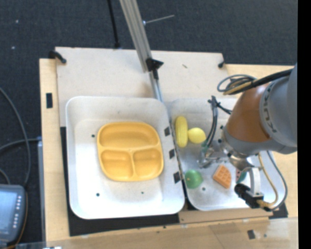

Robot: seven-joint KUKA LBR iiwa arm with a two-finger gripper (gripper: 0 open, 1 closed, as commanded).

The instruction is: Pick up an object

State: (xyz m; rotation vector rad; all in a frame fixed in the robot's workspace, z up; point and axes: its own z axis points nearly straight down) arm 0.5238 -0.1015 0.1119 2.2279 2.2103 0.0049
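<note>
While my arm [259,121] hangs over the right bin [194,108], I see the gripper [213,157] low near its middle; whether its fingers are apart I cannot tell. Close by lie an orange waffle piece [223,176], a green ball [193,179] at the left wall, and a yellow banana [181,130] touching a lemon [196,135]. A yellow divided plate [129,151] fills the left bin's [80,113] centre.
</note>
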